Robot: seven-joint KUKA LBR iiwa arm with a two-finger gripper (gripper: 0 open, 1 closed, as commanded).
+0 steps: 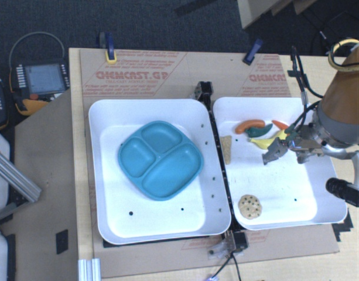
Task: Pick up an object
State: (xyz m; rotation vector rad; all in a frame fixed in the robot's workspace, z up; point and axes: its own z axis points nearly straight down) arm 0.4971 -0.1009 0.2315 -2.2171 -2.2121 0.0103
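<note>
white bins (103, 174), gripper (283, 149) over toys (258, 132)

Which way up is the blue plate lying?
Right way up: the blue plate shows its three hollow compartments, lying flat in the left bin.

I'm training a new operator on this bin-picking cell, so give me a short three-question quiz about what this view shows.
1. True or false: the blue divided plate lies in the right bin.
2. Which item sits alone near the right bin's front edge? A) the cookie B) the orange hot dog C) the yellow banana-like toy
3. Fill in: the gripper hangs over the ____ bin, beside the cluster of toy food.

Key: 1. False, it lies in the left bin. 2. A. 3. right.
</note>
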